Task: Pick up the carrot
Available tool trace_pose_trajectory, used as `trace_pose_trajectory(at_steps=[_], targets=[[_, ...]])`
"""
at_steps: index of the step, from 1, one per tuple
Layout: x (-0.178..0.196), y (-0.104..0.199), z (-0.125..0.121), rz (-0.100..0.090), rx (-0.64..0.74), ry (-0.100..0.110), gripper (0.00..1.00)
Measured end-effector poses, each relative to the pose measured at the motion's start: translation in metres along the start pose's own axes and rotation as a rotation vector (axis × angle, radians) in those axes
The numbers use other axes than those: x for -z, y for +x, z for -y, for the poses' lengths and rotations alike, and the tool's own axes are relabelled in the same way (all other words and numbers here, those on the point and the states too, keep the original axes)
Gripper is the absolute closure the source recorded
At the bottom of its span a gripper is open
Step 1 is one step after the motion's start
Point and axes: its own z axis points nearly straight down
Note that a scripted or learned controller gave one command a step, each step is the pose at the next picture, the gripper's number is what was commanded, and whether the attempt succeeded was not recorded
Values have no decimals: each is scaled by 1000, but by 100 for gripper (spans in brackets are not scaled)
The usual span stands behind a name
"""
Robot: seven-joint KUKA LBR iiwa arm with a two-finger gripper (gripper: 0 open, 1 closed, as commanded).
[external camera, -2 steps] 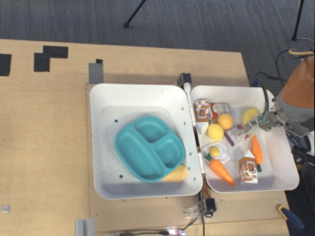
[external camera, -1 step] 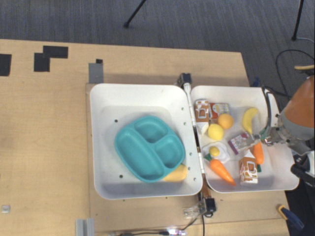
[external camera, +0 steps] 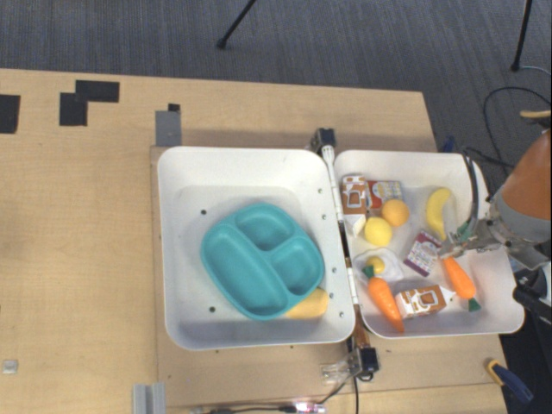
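Camera view looks down on two white bins on a wooden bench, and the gripper (external camera: pixel 457 241) hangs over the right bin (external camera: pixel 509 313), close to that bin's right wall. Its fingers are too small and blurred to read, so whether it is released or clenched cannot be told, and nothing can be seen held in it.

Two carrots lie in this bin. One carrot (external camera: pixel 459 281) sits just below the gripper, nearly touching it, its orange body slanting down toward a green end at the lower right. The second carrot (external camera: pixel 384 300) lies farther to the gripper's lower left, near the front of the bin, with its green end pointing up-left. Between the two carrots rests a small brown and white carton (external camera: pixel 421 300).

Just left of the gripper is a purple packet (external camera: pixel 422 252). Above and slightly left of the gripper lies a banana (external camera: pixel 438 210). Farther left sit a lemon (external camera: pixel 378 230) and a small orange fruit (external camera: pixel 395 211), with a brown box (external camera: pixel 354 193) beyond them at the bin's back left corner.

Well to the gripper's left, in the left bin (external camera: pixel 185 179), a teal divided plate (external camera: pixel 262 259) lies tilted, and a yellow item (external camera: pixel 309 304) peeks out from under its lower right edge.
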Motion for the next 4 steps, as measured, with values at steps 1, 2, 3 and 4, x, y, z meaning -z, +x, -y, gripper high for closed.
trace_pose_trajectory(at_steps=[1,2,3,4], targets=[[60,63,-28,0,-491,25,100],[60,63,-28,0,-491,25,0],[-3,32,14,3,-388,15,0],[7,107,-29,-4,-289,26,0]])
